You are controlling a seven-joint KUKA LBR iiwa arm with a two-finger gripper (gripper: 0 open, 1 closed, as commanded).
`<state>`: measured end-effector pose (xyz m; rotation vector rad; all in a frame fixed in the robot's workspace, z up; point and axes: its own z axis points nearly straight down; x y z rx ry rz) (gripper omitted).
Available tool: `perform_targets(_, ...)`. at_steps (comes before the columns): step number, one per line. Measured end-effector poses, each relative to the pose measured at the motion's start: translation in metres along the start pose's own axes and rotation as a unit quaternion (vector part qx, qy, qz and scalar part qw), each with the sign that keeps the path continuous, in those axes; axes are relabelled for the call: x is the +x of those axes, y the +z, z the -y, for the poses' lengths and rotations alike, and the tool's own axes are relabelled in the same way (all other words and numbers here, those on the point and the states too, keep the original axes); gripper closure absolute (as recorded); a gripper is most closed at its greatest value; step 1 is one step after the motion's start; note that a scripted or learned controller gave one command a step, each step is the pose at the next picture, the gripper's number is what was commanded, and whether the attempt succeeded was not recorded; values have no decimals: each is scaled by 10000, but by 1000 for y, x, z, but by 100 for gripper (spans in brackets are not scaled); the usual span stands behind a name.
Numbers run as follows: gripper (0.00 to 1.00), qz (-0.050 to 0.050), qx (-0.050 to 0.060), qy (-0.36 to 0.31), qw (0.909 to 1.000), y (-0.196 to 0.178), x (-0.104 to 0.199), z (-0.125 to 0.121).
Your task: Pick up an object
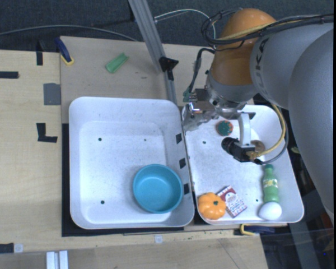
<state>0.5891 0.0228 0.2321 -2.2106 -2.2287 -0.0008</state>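
**A:** Green ball point(224, 128): where is it?

**B:** In the right bin point(213, 167), in its far half, on the white floor. It is small and round, teal-green, and its far edge runs under the wrist.

**A:** And the gripper point(195, 115)?

**B:** Over the far left corner of the same bin, close to the wall shared with the left bin point(112, 144). It is just beside the ball, on the ball's left, and no contact between them can be made out. The metal parts there are blurred, so I cannot tell whether it is open or closed. Nothing is seen held in it.

**A:** The arm point(302, 66)?

**B:** Grey, entering from the right. Its orange band point(238, 43) sits above the wrist, over the bin's far edge.

**A:** What else is in the right bin?

**B:** Four items along the near wall, well apart from the ball. An orange toy pumpkin point(212, 206) is in the near left corner. A red-and-white packet point(233, 201) lies flat and touches the pumpkin's right side. A green bottle point(270, 185) lies on its side along the right wall. A white egg-shaped object point(270, 210) is at the bottle's near end, in the near right corner.

**A:** The left bin?

**B:** One blue bowl point(157, 188), upright, in the near right corner.

**A:** Outside the bins?

**B:** A green block point(116, 63) on the bench point(22, 150), beyond the left bin.
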Motion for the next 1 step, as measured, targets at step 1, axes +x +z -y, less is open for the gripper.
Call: perform_targets(1,100,7,4,8,10000,9,49,-6)
